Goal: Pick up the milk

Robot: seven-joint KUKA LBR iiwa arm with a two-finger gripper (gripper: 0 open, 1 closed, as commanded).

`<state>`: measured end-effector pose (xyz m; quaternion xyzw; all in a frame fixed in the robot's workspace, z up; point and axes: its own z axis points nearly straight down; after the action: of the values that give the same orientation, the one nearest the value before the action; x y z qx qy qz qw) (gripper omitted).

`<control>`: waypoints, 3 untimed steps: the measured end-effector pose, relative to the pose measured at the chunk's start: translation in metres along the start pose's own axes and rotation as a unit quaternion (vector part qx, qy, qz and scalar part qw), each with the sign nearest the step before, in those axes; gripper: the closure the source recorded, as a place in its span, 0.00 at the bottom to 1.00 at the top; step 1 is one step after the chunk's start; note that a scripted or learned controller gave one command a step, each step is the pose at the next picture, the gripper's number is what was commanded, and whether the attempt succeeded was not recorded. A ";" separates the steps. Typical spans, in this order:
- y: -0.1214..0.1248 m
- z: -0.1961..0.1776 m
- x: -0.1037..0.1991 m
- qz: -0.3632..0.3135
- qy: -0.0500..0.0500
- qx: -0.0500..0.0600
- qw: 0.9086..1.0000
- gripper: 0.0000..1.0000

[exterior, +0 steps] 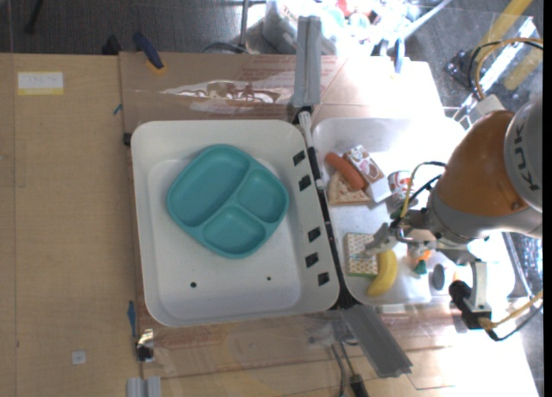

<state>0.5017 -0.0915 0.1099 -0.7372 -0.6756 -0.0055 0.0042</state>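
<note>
So the milk (371, 168) is sat near the far wall of the right bin (379, 128), tipped over beside the hotdog (345, 167). The gripper (392, 233) is parked nearer the banana (385, 273); jaw state can't be told.

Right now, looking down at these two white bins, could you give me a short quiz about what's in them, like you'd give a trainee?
1. True or false: the teal divided plate lies in the left bin.
2. Which lies nearest the front wall of the right bin: A) sausage, B) banana, C) milk carton?
3. Fill in: the arm's pincer hovers over the ____ bin.

Key:
1. True.
2. B. The banana sits at the near end, the sausage and milk carton toward the far end.
3. Right. It sits between the milk carton and the banana.
</note>
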 end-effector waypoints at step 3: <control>0.126 0.006 -0.039 0.092 -0.006 0.001 0.996 0.00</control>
<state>0.6234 -0.1410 0.1037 -0.7964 -0.6047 -0.0002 0.0009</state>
